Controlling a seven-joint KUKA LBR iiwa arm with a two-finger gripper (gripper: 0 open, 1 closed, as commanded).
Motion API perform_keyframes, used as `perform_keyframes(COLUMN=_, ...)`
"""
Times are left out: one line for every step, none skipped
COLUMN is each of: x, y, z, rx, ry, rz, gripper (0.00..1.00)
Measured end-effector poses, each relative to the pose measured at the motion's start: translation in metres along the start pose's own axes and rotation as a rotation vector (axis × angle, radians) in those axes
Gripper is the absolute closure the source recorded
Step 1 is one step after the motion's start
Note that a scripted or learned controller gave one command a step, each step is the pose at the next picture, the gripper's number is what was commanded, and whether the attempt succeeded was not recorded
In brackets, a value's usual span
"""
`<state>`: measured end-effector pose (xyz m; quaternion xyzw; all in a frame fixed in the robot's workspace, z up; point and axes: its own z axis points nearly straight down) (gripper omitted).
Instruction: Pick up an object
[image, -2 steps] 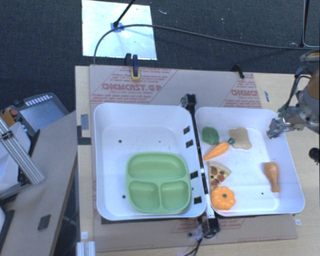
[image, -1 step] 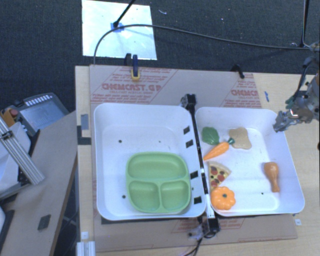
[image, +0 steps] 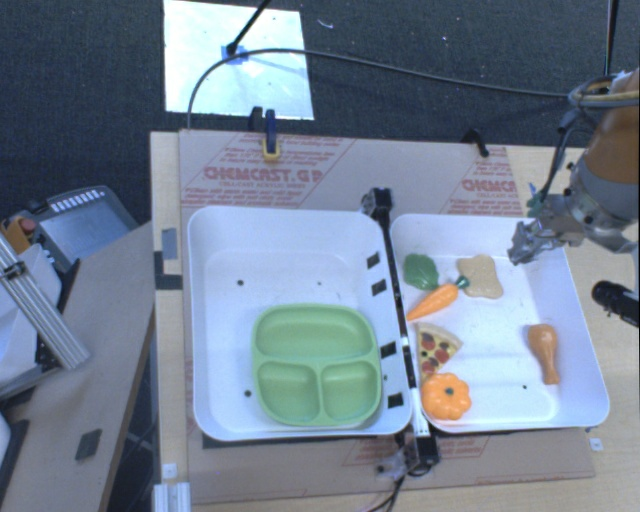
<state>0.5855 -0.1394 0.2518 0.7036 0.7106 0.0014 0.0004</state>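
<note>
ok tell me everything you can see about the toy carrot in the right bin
The carrot is a small toy, plastic by its look, with an orange tapered body and a short green top. It lies flat on the floor of the right bin, near the divider, tip pointing lower left. Its top meets or nearly meets the tan piece; the green leafy toy sits just above it.

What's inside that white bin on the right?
The right bin holds toy food: a carrot, green vegetable, tan piece, pizza slice, pumpkin and drumstick. The claw covers its far corner.
</note>
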Motion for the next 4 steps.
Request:
perform_keyframes(x=0.063, y=-0.009, z=0.009, rx=0.002, ry=0.001, rz=0.000, gripper=1.00)
perform_keyframes(x=0.124, y=-0.014, z=0.006, rx=0.001, ry=0.001, rz=-0.001, gripper=1.00)
perform_keyframes(x=0.174, y=-0.028, z=0.003, rx=0.002, ry=0.001, rz=0.000, gripper=1.00)
perform_keyframes(x=0.230, y=-0.046, z=0.014, rx=0.003, ry=0.001, rz=0.000, gripper=1.00)
